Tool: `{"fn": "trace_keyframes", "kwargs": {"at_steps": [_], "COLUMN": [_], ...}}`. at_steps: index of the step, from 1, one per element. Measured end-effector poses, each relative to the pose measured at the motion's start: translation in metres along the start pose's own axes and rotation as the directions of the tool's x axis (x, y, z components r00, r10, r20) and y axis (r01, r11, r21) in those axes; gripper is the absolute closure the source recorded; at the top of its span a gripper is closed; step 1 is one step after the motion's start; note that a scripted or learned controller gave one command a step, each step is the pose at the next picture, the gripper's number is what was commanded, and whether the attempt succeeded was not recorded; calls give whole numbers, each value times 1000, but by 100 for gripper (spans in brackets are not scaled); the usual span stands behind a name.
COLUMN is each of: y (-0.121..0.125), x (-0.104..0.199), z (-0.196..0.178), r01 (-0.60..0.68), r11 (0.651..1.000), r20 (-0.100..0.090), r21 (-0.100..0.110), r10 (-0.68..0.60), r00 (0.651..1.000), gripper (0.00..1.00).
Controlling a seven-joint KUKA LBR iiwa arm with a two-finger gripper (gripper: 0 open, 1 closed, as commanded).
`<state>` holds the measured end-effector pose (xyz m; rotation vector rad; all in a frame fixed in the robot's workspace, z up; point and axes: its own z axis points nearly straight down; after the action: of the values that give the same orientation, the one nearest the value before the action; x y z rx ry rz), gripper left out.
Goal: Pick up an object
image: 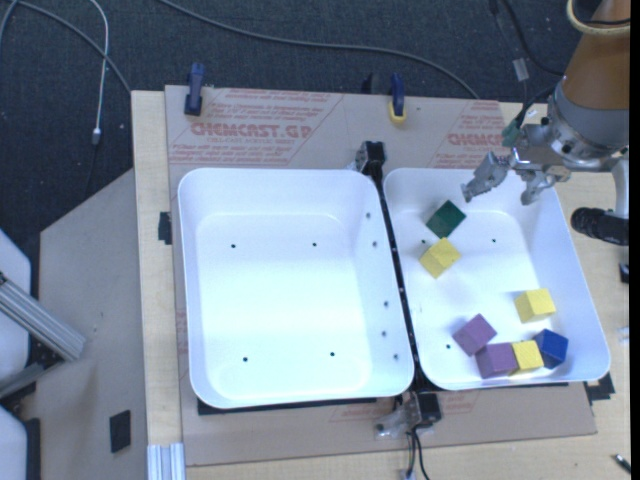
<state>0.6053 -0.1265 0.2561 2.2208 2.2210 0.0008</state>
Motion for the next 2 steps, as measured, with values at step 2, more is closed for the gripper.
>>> {"fn": "trace_keyframes", "kwargs": {"at_steps": [2], "y": [38], "x": [-35], "z": [150], "r01": [1], "r11": [1000], "r20": [2], "r21": [-9], "r10": [-1], "r00": [1000], "gripper": [0]}}
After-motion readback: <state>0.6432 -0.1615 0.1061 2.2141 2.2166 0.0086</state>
